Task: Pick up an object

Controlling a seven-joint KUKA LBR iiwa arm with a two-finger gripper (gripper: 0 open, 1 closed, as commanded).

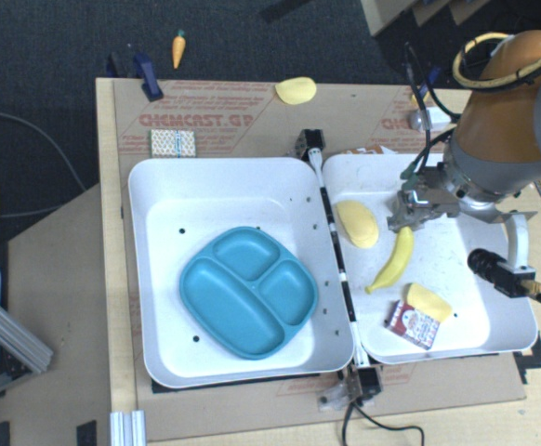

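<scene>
The gripper (408,214) hung over the right bin (494,337), its jaw state impossible to tell, directly above the banana's (393,261) top end, with the lemon (357,224) at nine o'clock, so a good grasp probably meant closing across the banana's narrow width.

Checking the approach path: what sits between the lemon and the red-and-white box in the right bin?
In the camera view, the banana lies slantwise between the lemon and the box.
</scene>
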